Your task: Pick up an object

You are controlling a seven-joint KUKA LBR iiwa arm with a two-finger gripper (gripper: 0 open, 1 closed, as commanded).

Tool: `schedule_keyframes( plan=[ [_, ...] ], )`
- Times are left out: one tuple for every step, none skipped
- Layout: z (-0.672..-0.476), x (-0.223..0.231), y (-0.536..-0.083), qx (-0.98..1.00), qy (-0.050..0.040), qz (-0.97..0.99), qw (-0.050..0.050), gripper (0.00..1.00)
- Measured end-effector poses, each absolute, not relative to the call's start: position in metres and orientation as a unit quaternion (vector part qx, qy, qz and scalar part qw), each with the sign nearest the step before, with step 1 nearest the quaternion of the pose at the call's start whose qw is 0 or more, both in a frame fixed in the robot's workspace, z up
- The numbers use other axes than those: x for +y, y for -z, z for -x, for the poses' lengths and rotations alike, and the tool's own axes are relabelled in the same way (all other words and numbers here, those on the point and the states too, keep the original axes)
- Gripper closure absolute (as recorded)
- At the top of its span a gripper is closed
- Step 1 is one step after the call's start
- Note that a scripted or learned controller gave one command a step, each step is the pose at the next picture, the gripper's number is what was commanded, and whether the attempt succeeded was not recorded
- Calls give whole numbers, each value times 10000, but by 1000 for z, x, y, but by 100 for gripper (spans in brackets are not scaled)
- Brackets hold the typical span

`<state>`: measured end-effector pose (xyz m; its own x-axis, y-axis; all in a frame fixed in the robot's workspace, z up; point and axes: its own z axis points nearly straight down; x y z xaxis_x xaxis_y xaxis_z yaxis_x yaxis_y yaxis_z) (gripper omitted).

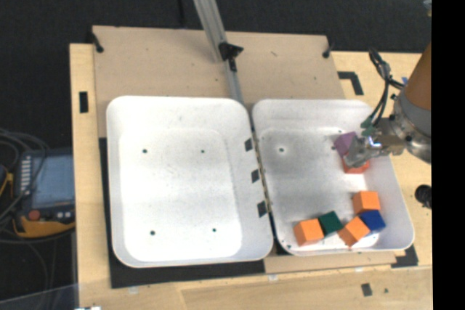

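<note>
The fingers [357,156] stood over a red block [355,168], purple block [344,142] beside; their state was indeterminate.

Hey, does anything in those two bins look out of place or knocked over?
Nothing stands out. The blocks sit in the right bin: orange ones, a green one and a blue one clustered at its near edge, with the gripper over a red piece.

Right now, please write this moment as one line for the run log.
arm: right bin | gripper: low, at red block, purple block beside | grasp: unclear | cluster: near corner | left bin
</note>
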<state>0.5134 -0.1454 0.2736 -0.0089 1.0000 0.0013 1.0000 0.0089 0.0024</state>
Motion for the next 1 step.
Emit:
schedule_keyframes(
  plan=[
    [-509, -102, -264, 7090, -1, -7052, 3, 100]
  ],
)
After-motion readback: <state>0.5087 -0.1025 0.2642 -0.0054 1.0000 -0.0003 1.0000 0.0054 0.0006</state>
